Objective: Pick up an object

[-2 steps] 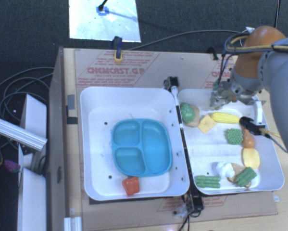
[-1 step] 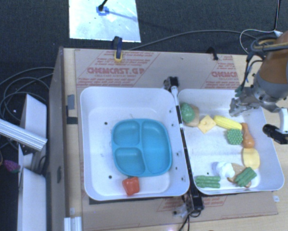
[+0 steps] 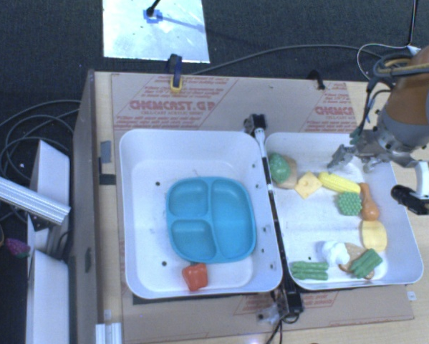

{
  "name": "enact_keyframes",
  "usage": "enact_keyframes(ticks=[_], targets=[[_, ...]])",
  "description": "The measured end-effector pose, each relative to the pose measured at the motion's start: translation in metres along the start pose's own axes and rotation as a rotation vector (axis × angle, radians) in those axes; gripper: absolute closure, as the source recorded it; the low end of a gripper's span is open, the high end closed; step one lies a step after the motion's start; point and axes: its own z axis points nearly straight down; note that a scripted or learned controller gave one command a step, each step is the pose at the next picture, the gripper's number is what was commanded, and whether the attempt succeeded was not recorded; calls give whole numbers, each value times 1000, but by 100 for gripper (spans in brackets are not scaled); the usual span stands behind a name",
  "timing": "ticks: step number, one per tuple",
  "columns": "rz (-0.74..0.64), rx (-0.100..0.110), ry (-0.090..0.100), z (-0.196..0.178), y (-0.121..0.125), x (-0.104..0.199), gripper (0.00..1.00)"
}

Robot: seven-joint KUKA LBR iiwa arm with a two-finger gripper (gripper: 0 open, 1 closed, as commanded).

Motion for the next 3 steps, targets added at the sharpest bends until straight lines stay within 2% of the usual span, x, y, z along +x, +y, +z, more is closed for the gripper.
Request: enact_keyframes(ticks=[1, 2, 3], targets=[[2, 3, 0, 26, -24, -27, 0], [1, 2, 2, 58, -45, -5, 0], [-2, -1, 1, 36, 16, 28, 0]])
